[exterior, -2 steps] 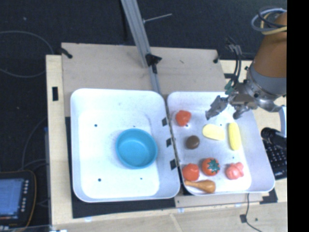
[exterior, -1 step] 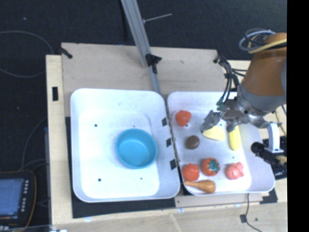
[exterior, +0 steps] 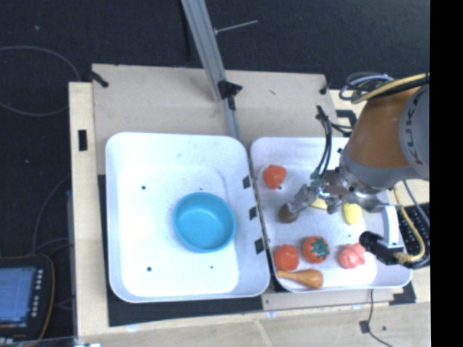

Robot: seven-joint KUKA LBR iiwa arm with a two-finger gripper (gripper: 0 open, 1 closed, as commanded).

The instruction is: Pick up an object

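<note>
Lying just below-left of the jaws [exterior: 309,197], a brown object [exterior: 288,213] rests.

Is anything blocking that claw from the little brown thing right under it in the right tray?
Nothing visible does. The claw hangs right by the brown thing in the right tray. The nearest neighbours, a yellow piece and an orange-red ball, lie off to the sides, not between them.

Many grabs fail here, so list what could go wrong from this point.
1. The gripper sits over a small brown object; it may slip away.
2. The yellow piece lies close under the wrist and could get knocked.
3. The right bin is crowded, so the tomato might be bumped.
</note>
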